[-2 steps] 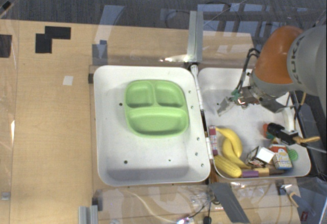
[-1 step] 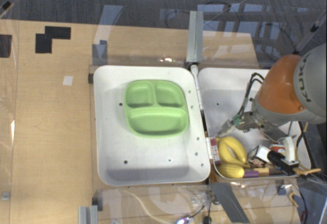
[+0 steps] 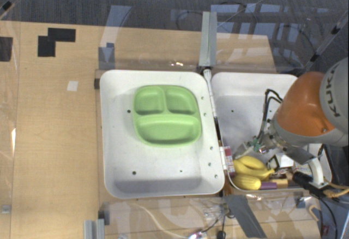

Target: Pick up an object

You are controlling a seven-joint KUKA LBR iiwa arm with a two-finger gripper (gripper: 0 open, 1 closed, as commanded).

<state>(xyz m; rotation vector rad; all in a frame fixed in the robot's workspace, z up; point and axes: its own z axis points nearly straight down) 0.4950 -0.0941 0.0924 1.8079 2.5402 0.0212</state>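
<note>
The grey arm with its orange band [image 3: 305, 109] reaches down into the right bin [image 3: 240, 99], over its front half. My gripper [image 3: 263, 147] is low in that bin, just above and behind two yellow bananas [image 3: 250, 171] that lie at the front left corner. A purple item [image 3: 272, 183] lies beside the bananas at the front rim. A small green and yellow thing [image 3: 254, 146] shows right at the gripper's tip. The wrist hides the fingers.
The left bin [image 3: 117, 139] holds a green divided plate [image 3: 166, 114] in its middle. A metal divider rail [image 3: 205, 41] runs back between the bins. Clear screens stand around the bench. Cables hang near the right bin's front right corner [image 3: 322, 191].
</note>
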